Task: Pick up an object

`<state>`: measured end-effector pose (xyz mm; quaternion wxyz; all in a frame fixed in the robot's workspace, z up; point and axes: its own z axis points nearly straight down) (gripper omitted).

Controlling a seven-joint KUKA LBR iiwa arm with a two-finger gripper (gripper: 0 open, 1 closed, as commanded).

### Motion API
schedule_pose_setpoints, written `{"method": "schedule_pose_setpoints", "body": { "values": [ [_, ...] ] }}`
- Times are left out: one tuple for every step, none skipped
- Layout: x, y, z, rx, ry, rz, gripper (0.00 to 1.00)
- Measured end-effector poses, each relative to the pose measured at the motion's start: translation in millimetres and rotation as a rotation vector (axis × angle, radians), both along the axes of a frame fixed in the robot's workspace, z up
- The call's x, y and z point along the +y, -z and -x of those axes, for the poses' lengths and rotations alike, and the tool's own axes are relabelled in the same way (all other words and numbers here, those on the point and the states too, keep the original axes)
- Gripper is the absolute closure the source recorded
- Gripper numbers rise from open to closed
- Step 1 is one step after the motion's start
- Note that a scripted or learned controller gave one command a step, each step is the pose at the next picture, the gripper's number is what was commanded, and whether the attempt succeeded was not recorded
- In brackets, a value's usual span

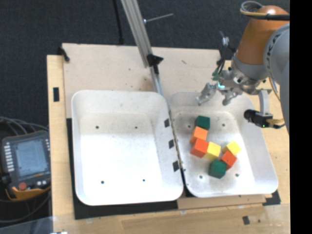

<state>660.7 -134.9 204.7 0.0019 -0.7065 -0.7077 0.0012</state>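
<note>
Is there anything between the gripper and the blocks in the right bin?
Nothing visible. The gripper hangs over the far end of the right bin, with bare bin floor between it and the nearest block, the dark green block. The other blocks sit clustered just beyond it, toward the near side.

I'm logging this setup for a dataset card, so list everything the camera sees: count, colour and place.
Green blocks: two, dark green, right bin, one at the cluster's top, one at its bottom.
Orange blocks: about three, orange to red-orange, right bin, middle of the cluster.
Yellow blocks: two, yellow, right bin, among the orange ones.
Bins: two, white, side by side on the bench.
Bench: one, light wood, under the bins.
Metal pole: one, silver, slanting over the bench's back.
Handheld controller: one, grey, left of the bench.
Arm: one, grey with orange band, right.
Claw: one, above the right bin's far edge.
</note>
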Motion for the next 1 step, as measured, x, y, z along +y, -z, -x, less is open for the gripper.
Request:
{"method": "schedule_pose_setpoints", "body": {
  "values": [
    [-0.6,-3.2,-0.9,-0.004,-0.002,0.003,0.00]
  ]
}}
